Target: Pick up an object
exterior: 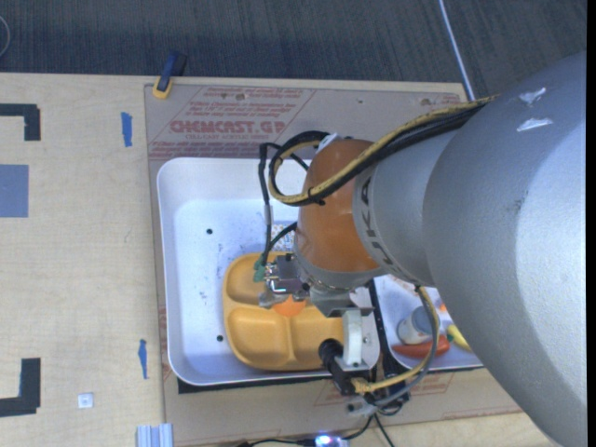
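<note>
A large yellow plastic object (264, 336) lies in the front part of the left white bin (191, 240). My gripper (279, 289) reaches down right over the object's upper side, next to a small orange patch (291, 308). The orange wrist band and grey arm cover the gripper from above, so any contact with the object is hidden.
The arm hides most of the right bin; a grey round item (414, 327) and a red and yellow item (426, 346) peek out there. The bins rest on a cardboard sheet (233, 119) on the wooden bench. Cables loop around the wrist.
</note>
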`<action>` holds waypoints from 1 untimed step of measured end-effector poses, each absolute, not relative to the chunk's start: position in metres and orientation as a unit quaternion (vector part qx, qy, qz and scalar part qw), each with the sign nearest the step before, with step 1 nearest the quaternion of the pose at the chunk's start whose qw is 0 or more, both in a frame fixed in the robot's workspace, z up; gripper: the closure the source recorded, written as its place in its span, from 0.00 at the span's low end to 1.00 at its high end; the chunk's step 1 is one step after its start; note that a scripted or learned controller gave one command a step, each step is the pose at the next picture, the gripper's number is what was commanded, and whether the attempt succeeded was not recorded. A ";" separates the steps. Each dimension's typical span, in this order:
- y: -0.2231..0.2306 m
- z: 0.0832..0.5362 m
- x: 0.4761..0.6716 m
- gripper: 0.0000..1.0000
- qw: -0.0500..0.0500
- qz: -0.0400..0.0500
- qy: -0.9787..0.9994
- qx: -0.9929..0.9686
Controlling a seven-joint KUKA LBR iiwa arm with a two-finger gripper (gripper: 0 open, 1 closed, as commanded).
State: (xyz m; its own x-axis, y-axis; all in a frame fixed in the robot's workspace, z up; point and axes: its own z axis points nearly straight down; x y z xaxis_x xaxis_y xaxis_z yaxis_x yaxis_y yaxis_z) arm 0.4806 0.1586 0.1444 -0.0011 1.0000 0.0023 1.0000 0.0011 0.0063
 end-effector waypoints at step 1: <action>0.149 0.179 0.480 1.00 0.000 0.000 0.707 0.708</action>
State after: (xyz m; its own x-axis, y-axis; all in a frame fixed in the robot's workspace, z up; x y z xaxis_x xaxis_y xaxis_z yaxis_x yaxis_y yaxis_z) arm 0.4797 0.1494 0.1785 0.0012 1.0000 0.0005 1.0000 -0.0012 0.0008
